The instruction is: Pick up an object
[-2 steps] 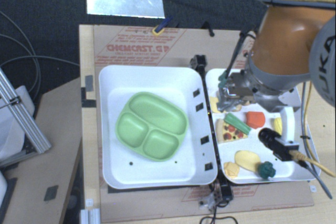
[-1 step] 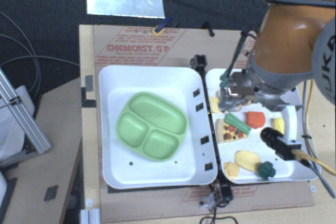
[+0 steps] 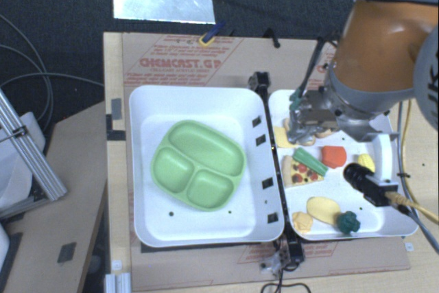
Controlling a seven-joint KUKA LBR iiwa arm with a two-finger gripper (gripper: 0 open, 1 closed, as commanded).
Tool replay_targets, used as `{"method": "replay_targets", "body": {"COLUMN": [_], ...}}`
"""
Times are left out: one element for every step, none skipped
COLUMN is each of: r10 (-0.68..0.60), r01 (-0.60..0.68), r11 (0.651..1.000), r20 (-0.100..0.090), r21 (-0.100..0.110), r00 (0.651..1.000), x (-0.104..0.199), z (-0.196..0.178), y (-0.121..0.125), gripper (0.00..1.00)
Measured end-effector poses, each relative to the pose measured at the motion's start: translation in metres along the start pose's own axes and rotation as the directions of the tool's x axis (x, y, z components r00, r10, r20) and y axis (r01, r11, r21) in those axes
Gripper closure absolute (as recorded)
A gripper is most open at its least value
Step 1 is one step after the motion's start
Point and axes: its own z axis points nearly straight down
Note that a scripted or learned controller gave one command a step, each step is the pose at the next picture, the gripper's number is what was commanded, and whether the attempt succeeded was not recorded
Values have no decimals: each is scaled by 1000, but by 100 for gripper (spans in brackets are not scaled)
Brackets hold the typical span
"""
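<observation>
My gripper (image 3: 299,132) hangs low over the far left part of the right bin (image 3: 392,230), with the orange-banded arm above it. Just left of it lies a pale yellow piece (image 3: 280,136), partly hidden by the gripper. In front of the gripper lie a green stick (image 3: 310,161) on top of a pizza slice (image 3: 300,173) and a red-orange block (image 3: 334,156). A yellow oval (image 3: 322,207), a small orange-yellow piece (image 3: 302,219) and a teal lump (image 3: 348,221) lie near the bin's front wall. I see nothing held in the gripper.
The left bin (image 3: 147,216) holds a green divided plate (image 3: 197,164). A black divider (image 3: 271,147) runs between the bins. A small yellow piece (image 3: 365,162) lies by the right bin's right side. Cardboard (image 3: 178,62) lies under both bins.
</observation>
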Motion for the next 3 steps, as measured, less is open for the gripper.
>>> {"method": "replay_targets", "body": {"r10": [-6, -12, 9], "r01": [6, 12, -9], "r11": [1000, 1000, 1000], "r20": [0, 0, 0], "r21": [-2, -4, 15], "r00": [1000, 1000, 1000], "x": [0, 0, 50], "z": [-11, -21, 86], "y": [1, 2, 28], "gripper": [100, 100, 100]}}
